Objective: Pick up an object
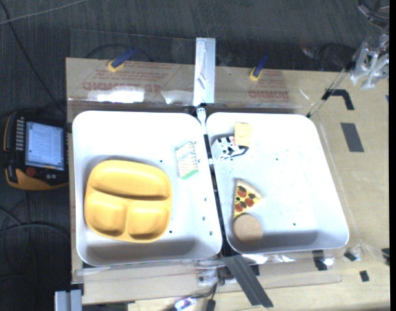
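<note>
The left bin [81, 141] holds a large yellow divided tray [126, 199] at its front left. A small green-and-white packet [186, 160] lies near that bin's right wall. In the right bin [314, 173], a pale yellow block [242, 133] sits at the back left, with a small black-and-white item [227, 149] just in front of it. Toward the front left of the right bin lies a toy pizza slice [245, 198]. A tan round disc [247, 227] lies right in front of the slice, very close to it.
A control pendant with a lit screen [39, 149] lies on the floor left of the bench. Behind the bins a clear panel [139, 83] is held by clips, and a metal post [205, 63] stands above the seam between the bins. Metal hardware [369, 63] sits at the far right corner.
</note>
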